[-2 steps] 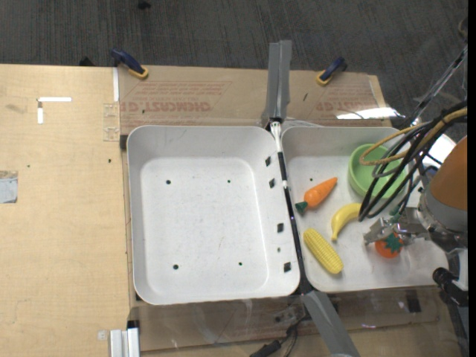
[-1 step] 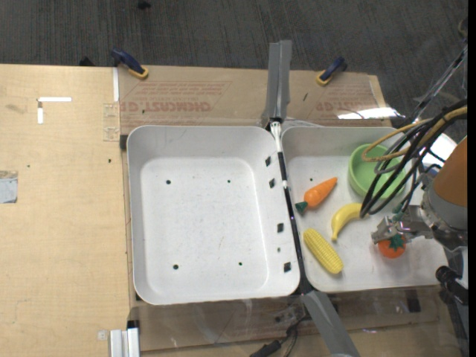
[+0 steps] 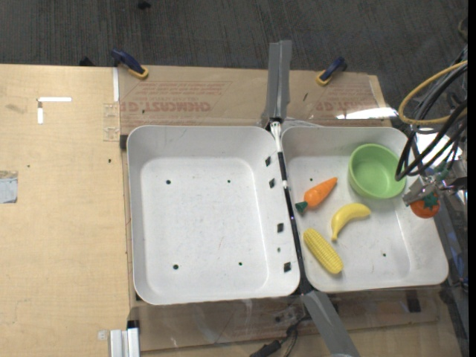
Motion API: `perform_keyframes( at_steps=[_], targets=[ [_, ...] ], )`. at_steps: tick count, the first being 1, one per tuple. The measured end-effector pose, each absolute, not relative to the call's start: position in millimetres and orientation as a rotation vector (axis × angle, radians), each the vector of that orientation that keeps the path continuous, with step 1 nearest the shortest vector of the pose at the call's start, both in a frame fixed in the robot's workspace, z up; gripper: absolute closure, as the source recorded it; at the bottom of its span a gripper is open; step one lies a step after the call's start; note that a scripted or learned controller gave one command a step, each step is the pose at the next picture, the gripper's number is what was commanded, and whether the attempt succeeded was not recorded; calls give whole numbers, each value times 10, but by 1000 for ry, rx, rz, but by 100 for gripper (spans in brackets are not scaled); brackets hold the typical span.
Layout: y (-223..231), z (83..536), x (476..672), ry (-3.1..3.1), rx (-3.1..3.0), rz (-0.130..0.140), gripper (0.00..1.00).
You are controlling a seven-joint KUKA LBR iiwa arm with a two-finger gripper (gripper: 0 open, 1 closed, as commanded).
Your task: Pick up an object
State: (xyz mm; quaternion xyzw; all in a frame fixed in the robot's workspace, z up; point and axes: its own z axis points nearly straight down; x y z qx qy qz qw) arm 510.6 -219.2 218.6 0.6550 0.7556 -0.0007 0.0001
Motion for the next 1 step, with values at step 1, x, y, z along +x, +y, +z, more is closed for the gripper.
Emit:
perform_keyframes(
  at_steps=[1],
  targets=[
    [-2226,2637,5216,2587,1779,-2,100]
  ],
)
